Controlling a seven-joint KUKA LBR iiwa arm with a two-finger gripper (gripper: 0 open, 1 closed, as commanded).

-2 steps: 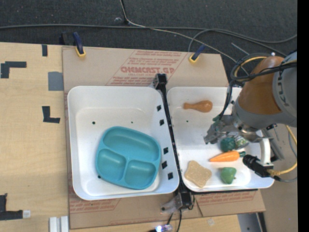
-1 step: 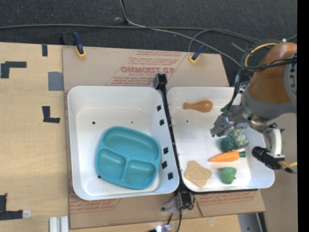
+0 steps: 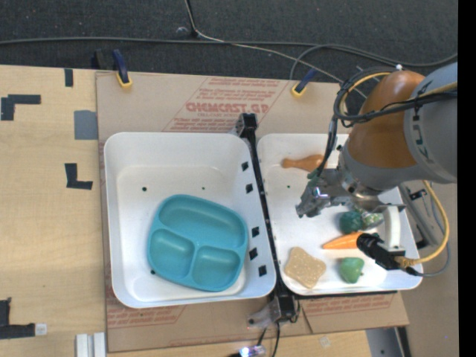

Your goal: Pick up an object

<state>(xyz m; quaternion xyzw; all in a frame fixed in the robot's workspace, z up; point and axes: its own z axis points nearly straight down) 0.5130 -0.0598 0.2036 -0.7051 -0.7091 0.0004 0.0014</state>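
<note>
Carrot (image 3: 343, 241) lies in the right bin (image 3: 279, 199), just below-right of my gripper (image 3: 311, 203), its long axis running left to right; whether the fingers are spread, I cannot tell.

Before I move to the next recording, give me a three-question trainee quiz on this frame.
1. True or false: the teal divided tray lies in the left bin.
2. Which lies nearest the right bin's front edge: A) toy carrot B) bread slice C) chicken drumstick?
3. Fill in: the gripper hangs over the ____ bin.

Key: 1 true; 2 B; 3 right.
</note>
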